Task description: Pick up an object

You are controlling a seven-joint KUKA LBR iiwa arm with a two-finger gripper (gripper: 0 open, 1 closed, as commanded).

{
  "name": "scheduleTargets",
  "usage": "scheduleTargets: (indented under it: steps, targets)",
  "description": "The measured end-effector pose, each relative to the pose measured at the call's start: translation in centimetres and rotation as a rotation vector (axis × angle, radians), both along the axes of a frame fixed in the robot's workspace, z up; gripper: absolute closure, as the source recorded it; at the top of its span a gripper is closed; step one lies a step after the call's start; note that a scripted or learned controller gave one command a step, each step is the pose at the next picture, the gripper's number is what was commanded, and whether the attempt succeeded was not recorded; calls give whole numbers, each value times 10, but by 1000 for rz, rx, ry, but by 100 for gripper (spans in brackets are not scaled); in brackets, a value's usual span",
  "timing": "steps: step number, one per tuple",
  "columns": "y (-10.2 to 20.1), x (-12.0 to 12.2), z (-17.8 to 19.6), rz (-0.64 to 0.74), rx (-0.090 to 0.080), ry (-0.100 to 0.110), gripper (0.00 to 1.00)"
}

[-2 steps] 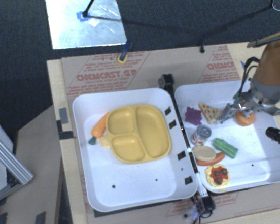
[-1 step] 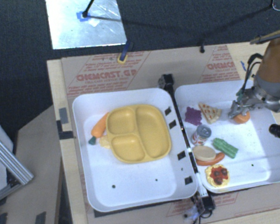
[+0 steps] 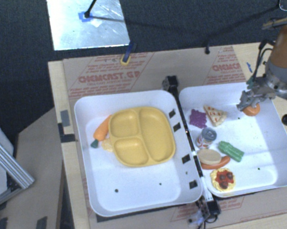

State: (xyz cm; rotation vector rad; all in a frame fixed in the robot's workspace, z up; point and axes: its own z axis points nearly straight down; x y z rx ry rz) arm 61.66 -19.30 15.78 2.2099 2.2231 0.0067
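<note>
Reaching in from the right, the arm has its gripper point(image 3: 250, 103) low over the upper right part of the right bin point(image 3: 277, 135), directly above a small orange object point(image 3: 252, 110) that peeks out just beneath it. Whether the gripper is gripping that piece, or is open or closed at all, I cannot tell. The orange object seems the likeliest target, lying right under the gripper and slightly toward the near side; it looks roundish, with no clear long axis. The pizza slice point(image 3: 215, 114) and purple grapes point(image 3: 197, 117) lie to its left, well apart. The green piece point(image 3: 231, 151) sits further toward the bin's middle. The left bin point(image 3: 92, 144) carries 1 yellow tray point(image 3: 138, 136) and a carrot point(image 3: 101, 129).
</note>
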Motion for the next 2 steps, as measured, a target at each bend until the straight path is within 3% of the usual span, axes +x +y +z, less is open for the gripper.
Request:
scheduleTargets:
  steps: [1, 2]
  targets:
    - [-10, 0, 54, -3, -1, 0, 100]
    - [-10, 1, 68, -1, 1, 3, 100]
